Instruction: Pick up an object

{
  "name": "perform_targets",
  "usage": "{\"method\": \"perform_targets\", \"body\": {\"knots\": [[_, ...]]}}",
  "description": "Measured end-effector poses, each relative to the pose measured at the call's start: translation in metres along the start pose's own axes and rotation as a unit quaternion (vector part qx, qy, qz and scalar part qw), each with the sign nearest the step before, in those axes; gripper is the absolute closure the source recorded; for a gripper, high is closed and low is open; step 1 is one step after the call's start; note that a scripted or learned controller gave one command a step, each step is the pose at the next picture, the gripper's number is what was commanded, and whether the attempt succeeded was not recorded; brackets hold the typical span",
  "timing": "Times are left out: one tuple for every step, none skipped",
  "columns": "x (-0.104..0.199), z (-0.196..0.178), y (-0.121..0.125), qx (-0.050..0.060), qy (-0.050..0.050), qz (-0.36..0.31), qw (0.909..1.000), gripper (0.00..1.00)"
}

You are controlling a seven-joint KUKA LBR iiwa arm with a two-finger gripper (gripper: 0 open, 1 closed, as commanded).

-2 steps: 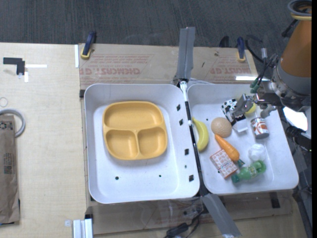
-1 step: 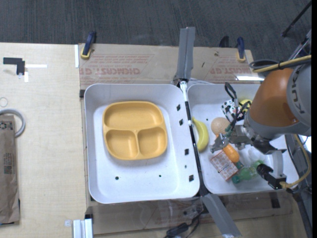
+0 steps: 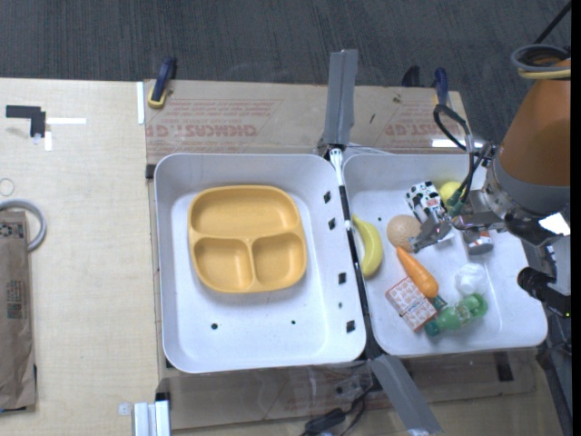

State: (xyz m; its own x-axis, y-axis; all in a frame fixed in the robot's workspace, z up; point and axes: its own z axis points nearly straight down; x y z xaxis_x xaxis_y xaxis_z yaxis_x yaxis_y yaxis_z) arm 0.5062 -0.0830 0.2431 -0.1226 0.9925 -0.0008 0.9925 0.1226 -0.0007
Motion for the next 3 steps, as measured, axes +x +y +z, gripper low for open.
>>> {"method": "perform_targets", "body": {"knots": [[-0.020, 0.152, 0.030, 0.000, 0.000, -0.084, 0.9965, 0.00], [-0.021, 0.143, 0.030, 0.000, 0.000, -0.082, 0.9966, 1.00], [0.001, 0.030, 0.132, -0.001, -0.001, -0.040, 0.9992, 1.00]]}}
